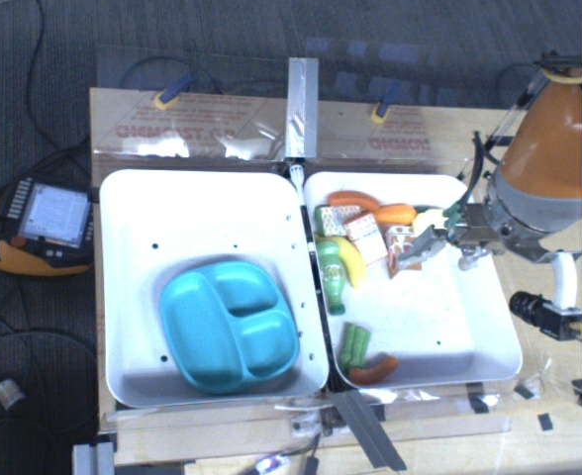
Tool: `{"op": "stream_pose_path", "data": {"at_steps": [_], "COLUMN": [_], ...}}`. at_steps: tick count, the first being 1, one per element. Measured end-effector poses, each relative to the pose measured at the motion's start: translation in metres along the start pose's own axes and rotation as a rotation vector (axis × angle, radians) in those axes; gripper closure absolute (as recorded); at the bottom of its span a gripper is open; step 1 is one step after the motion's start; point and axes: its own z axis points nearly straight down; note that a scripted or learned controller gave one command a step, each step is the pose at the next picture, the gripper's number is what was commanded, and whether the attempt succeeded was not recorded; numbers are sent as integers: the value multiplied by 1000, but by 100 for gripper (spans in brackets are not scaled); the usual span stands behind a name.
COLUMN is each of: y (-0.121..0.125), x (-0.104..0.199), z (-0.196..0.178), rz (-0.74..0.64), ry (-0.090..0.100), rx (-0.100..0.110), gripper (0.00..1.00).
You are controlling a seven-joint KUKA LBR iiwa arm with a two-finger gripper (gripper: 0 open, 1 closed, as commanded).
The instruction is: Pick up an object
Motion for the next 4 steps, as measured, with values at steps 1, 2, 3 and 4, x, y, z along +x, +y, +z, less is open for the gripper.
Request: {"op": "stream_pose_path", "data": {"at_steps": [1, 2, 3, 4], "y": [43, 73, 72, 74], "x": [-21, -8, -7, 49], "z": [67, 142, 136, 45], "rz": [293, 393, 391, 474], "ry": [1, -1, 1, -3], "rx": [2, -5, 2, 2], "gripper": [0, 0, 100, 100]}}
